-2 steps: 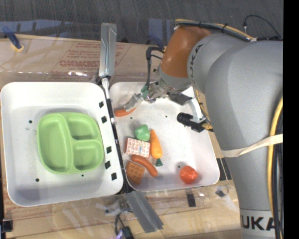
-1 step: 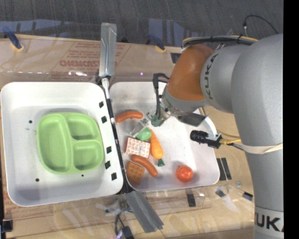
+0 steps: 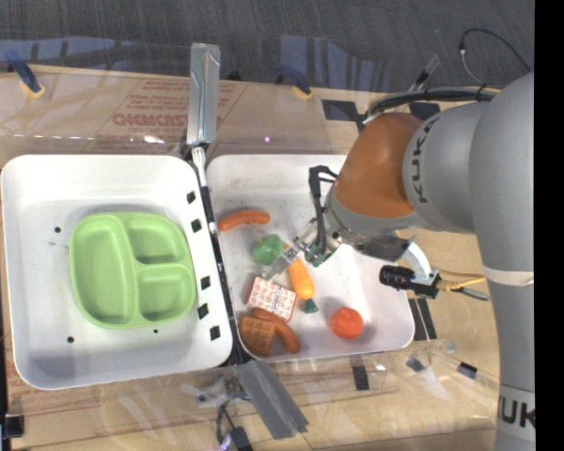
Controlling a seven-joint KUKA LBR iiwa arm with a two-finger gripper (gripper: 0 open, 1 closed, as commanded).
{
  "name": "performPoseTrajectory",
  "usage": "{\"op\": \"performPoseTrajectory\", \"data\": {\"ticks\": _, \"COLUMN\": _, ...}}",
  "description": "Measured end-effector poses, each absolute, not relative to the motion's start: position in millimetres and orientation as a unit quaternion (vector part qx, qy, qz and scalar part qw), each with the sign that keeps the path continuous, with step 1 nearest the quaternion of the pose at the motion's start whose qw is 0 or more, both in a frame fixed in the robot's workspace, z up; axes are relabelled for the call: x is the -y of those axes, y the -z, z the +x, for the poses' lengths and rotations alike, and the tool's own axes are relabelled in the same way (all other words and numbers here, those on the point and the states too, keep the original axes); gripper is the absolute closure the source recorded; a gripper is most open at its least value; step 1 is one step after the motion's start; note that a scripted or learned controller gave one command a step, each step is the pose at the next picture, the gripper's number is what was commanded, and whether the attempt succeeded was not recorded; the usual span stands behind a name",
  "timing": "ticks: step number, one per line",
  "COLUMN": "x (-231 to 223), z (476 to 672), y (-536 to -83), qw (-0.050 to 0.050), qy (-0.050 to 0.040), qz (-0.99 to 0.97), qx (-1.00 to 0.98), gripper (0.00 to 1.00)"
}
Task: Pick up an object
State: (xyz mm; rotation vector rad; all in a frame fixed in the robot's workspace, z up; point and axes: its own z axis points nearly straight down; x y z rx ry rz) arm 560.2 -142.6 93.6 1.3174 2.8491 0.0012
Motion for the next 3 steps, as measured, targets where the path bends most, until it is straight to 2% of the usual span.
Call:
{"op": "performPoseTrajectory", "data": {"ticks": 1, "x": 142, "z": 560.7, "y": -103, "qw": 0.001, "qy": -0.0004, "qz": 0.418, "qx": -0.909, "gripper": 1.00}}
{"op": "performPoseTrajectory", "data": {"ticks": 2, "x": 130, "z": 569.4, "y": -92, "qw": 0.000, "qy": 0.0001, "qz": 0.490, "qx": -0.872, "gripper": 1.00}}
{"op": "performPoseTrajectory", "data": {"ticks": 3, "x": 72, "z": 626.4, "y": -193, "qw": 0.001, "qy": -0.0004, "qz": 0.555, "qx": -0.832, "gripper": 1.00}}
